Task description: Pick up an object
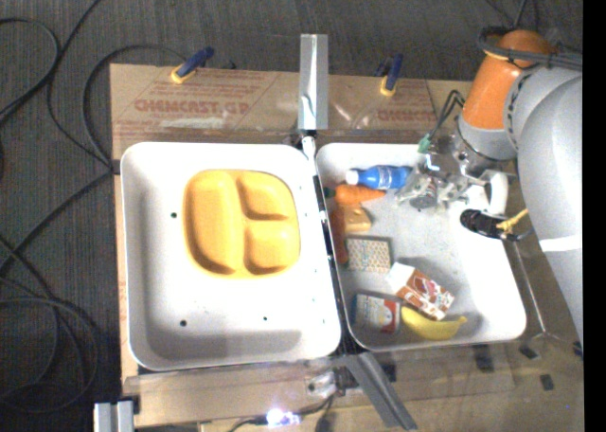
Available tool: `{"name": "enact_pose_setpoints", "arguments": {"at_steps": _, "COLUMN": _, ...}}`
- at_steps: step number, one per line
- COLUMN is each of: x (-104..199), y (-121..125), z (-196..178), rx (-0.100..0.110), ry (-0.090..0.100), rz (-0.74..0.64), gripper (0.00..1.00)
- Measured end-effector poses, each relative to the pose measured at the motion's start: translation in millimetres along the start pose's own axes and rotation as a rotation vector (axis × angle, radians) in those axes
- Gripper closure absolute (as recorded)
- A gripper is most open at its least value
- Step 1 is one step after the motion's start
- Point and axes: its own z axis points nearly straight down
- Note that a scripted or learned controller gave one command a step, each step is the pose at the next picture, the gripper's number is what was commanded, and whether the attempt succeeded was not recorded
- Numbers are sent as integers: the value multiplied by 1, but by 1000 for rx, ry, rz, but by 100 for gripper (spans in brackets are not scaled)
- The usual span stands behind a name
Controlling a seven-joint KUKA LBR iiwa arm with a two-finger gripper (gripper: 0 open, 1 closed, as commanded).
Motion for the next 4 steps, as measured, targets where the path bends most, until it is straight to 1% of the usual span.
{"name": "enact_pose_setpoints", "arguments": {"at_steps": 1, "x": -6, "y": 3, "z": 0, "rx": -30, "ry": 0, "rz": 0, "gripper": 100}}
{"name": "enact_pose_setpoints", "arguments": {"at_steps": 2, "x": -7, "y": 5, "z": 2, "rx": -13, "ry": 18, "rz": 156, "gripper": 100}}
{"name": "enact_pose_setpoints", "arguments": {"at_steps": 3, "x": 17, "y": -10, "z": 4, "rx": -64, "ry": -15, "rz": 111, "gripper": 100}}
{"name": "enact_pose_setpoints", "arguments": {"at_steps": 4, "x": 29, "y": -4, "z": -92, "rx": -83, "ry": 4, "rz": 210, "gripper": 100}}
